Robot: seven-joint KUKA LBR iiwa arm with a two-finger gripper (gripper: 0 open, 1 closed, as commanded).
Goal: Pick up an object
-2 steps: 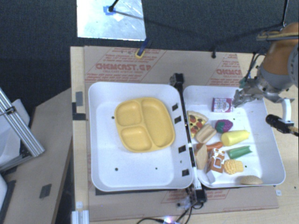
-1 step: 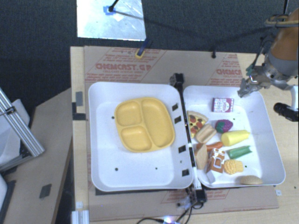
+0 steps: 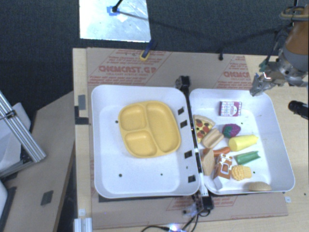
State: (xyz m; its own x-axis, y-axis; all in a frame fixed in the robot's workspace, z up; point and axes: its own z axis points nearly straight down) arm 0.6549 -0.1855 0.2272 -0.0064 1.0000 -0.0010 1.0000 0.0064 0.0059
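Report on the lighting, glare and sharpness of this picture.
Camera view: even, soft light with faint shadows; the white bins look bright, nearly washed out at the rims; the silver sheet at the top shows patchy glare; the picture is soft overall, so the small box's print is unreadable; the gripper at the right edge is blurred.

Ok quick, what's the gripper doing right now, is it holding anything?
Gripper: above the right bin's far edge, nothing seen between its fingers; open or closed cannot be told.
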